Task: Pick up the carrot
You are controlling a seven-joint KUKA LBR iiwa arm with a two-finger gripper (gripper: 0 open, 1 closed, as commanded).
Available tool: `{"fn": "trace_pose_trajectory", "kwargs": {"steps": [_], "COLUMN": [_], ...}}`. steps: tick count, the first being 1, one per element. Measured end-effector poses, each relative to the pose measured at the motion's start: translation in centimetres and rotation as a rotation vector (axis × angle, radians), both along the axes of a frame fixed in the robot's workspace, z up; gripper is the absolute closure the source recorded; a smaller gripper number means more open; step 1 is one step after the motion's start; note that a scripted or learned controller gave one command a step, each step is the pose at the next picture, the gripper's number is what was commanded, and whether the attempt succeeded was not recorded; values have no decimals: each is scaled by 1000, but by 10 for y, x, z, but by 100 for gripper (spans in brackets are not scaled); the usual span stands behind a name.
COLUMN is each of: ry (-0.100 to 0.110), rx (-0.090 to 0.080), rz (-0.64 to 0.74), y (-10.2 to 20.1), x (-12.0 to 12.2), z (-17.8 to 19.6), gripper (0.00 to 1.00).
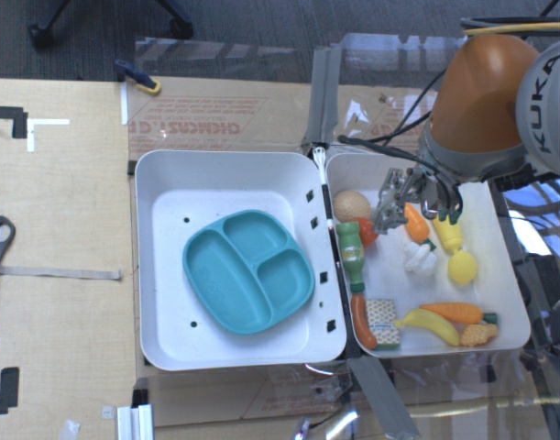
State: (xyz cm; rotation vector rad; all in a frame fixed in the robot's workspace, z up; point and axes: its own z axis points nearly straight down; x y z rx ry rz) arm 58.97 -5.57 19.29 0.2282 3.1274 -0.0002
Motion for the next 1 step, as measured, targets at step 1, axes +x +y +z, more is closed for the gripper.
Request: {"fn": "trace_pose_trajectory", "kwargs": {"steps": [1], "ry": [0], "rx": [0], "rz": [0], "y": [0], "x": [0], "z": [0], "gripper": [0]}}
